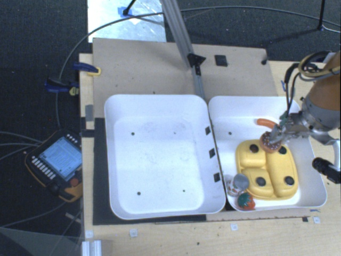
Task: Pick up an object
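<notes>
My gripper (pixel 273 138) hangs low over the right bin (pixel 224 111), above the back edge of a large yellow moulded piece (pixel 266 169) with black dots. A small brownish round object (pixel 266 142) sits right at the gripper's tip, on or just above the yellow piece; I cannot tell whether it is gripped. An orange curved item (pixel 265 122) lies just behind the gripper on the bin floor. At the bin's front left lie a small grey object (pixel 241 181) and a green-and-red one (pixel 244 200).
The left bin (pixel 154 153) stands beside the right one, with black clips along the shared wall. A slanted metal pole (pixel 178 25) rises at the back. A teach pendant (pixel 57 159) and cables lie off the bench at the left.
</notes>
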Controlling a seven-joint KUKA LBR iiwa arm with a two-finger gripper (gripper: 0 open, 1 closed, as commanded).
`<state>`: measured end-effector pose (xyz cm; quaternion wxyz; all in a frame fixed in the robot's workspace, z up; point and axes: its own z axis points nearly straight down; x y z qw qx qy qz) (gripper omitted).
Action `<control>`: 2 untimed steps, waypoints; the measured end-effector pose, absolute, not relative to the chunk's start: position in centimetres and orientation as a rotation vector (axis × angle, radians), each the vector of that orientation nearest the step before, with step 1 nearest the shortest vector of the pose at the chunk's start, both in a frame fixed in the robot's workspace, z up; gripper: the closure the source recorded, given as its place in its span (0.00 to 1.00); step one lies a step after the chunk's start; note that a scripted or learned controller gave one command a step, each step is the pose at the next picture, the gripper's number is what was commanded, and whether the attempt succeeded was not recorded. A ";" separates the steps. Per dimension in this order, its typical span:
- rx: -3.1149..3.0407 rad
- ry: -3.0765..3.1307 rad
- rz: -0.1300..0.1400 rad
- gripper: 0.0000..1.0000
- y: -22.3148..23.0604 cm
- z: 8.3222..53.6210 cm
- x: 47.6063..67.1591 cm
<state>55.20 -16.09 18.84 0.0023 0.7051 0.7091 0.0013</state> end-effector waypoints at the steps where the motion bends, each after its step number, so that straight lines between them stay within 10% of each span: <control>1: 2.213 2.225 0.003 1.00 -16.1 22.0 55.3; 2: 2.211 2.231 0.003 1.00 -11.8 22.1 54.9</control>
